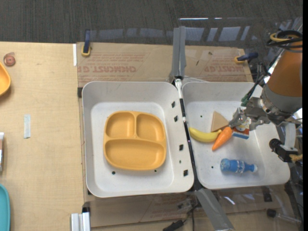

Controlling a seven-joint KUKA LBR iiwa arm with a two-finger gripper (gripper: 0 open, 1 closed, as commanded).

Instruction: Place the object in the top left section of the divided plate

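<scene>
Where gripper (239,122) meets carrot (222,138) — plate (135,141) apart

Red print on the cardboard (144,61) behind the bins reads upside down as "CHEMCAST GP"; the same print repeats, fainter, on its right half.

Bench (43,143) bears 2 white bins (96,129) on cardboard (130,64).

Both bins (91,143) are seen as smooth white plastic with a slight sheen. The divided plate (135,141) appears as matt orange plastic. The bottle (237,166) is glossy blue plastic. Printed brown cardboard (130,64) is laid behind, beside a pale wood-grain bench (43,129).
</scene>
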